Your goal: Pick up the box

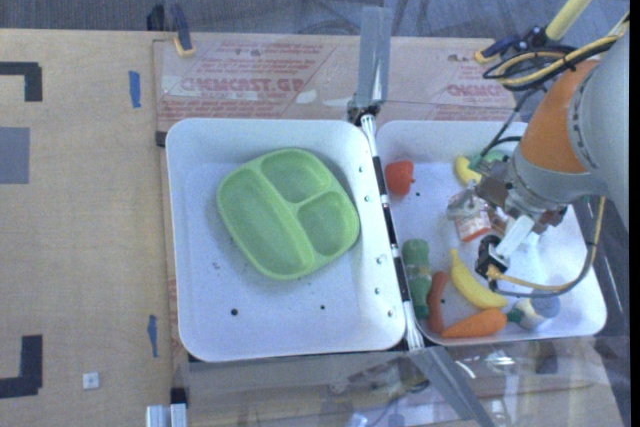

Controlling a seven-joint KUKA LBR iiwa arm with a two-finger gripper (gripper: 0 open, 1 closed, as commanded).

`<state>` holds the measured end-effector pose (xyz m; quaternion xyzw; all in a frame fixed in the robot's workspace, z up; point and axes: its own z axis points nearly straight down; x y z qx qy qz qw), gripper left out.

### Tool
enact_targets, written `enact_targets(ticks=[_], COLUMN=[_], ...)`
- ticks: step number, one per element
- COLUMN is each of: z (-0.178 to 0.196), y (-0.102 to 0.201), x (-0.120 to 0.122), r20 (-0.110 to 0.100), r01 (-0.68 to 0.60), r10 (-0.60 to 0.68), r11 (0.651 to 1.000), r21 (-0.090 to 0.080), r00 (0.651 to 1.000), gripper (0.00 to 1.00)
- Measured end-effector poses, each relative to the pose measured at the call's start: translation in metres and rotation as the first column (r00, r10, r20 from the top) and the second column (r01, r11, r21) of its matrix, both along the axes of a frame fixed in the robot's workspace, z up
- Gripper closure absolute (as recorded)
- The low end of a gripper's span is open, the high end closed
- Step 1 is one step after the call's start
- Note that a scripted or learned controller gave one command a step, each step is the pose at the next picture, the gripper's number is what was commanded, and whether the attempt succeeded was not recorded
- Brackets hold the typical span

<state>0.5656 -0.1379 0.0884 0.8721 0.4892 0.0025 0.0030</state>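
Camera view: the gripper [495,205] hangs over the right bin [590,315], just beside the small red-and-white box [466,223] at centre right; whether its grip is spread or closed cannot be told. The approach appears under way; next comes closing squarely on the box.

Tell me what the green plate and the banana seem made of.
Green plate: likely moulded plastic, with uniform colour, a soft sheen and three pressed compartments. Banana: probably toy plastic, an even yellow with a smooth surface, but too small to be certain.
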Motion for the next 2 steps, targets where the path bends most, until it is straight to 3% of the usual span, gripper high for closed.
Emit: enact_targets(ticks=[1, 2], z=[0.01, 0.109], y=[0.0, 0.052], x=[0.0, 0.041], r20=[-0.002, -0.009], r01=[-0.003, 0.069], r10=[0.003, -0.069], r11=[1.0, 0.998], r21=[-0.003, 0.003], r00=[1.0, 0.998], gripper=[1.0, 1.0])
